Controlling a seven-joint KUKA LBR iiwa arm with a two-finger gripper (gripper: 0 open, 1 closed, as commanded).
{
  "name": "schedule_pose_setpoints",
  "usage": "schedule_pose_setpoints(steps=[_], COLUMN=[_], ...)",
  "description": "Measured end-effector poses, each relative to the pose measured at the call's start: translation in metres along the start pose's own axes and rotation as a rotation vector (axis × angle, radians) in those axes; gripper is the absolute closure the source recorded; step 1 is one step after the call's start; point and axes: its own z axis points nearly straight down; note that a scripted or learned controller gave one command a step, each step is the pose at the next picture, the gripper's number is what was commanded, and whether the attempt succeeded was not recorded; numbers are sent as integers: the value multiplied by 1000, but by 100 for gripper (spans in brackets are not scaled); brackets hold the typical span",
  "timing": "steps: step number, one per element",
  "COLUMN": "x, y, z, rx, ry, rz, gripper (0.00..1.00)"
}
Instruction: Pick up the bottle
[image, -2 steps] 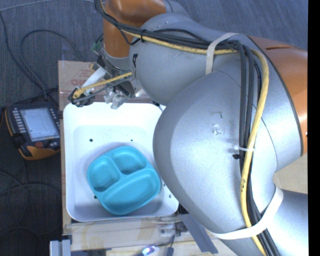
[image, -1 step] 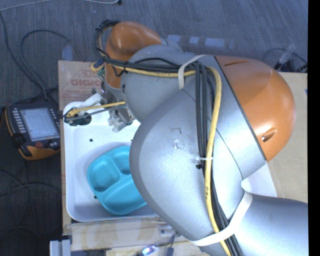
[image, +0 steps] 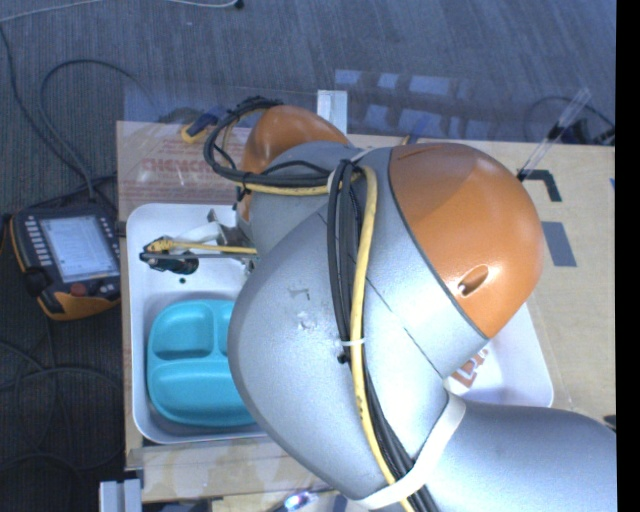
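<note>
Nearest the lens, the large grey KUKA arm with orange caps (image: 400, 300) fills the centre of the view. A bundle of black and yellow cables (image: 352, 300) is routed along its length.

At the far left, off the bench, a handheld control pendant with a pale screen (image: 65, 250) is seen on the dark carpet.

The shallow white left bin (image: 137, 300) is set at the left edge of the light wooden bench (image: 580, 250). A turquoise moulded plastic tray with two compartments (image: 195, 360) is lodged in the near part of this bin, against its left wall. A slender black and yellow object (image: 175, 255) lies in the far part of the bin, apart from the tray; its kind cannot be determined.

The two-finger gripper (image: 222, 235) is located over the far part of the left bin, just beside the right end of the slender object. It is largely masked by the wrist, and it cannot be determined whether it is released, clenched or grasping anything.

The bottle cannot be located: much of both bins is covered by the arm.

The shallow white right bin (image: 525, 360) is visible only at its right side. A scrap of red and white printed material (image: 470, 372) shows there at the edge of the arm.
</note>
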Motion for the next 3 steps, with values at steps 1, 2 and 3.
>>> schedule_pose_setpoints(steps=[1,2,3], x=[-12,55,31], y=[-23,-39,-46], z=[-88,-205,-177], rx=[-7,-6,-12], ry=[-21,-20,-20], rz=[-6,-44,-114], gripper=[100,100,100])
